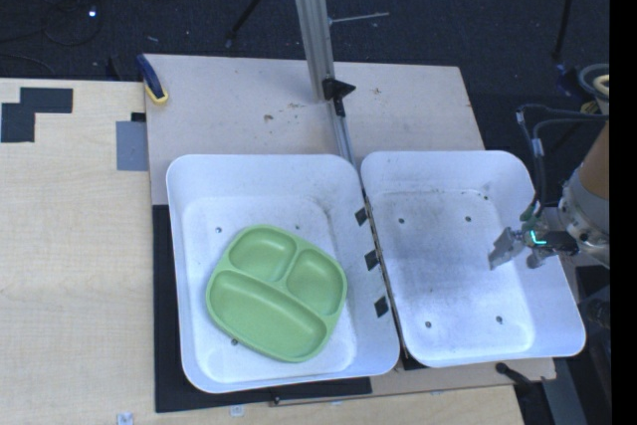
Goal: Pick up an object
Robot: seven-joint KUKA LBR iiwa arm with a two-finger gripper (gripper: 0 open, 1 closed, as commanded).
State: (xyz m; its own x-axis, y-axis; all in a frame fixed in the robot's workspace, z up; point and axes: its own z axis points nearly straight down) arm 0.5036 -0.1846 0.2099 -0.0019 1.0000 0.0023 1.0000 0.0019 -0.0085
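A light green divided plate (277, 292) lies flat in the left white bin (189, 204), towards its front. My gripper (518, 253) hovers over the right part of the right white bin (448, 174), far from the plate. Its two fingers stand apart, open, and I see only bin floor between them. The grey arm with its orange band enters from the right edge.
A silver aluminium post (317, 25) rises behind the bins at the centre. A blue and yellow tool (152, 79) lies on the bench at the back left. Black clips (370, 259) sit along the seam between the bins.
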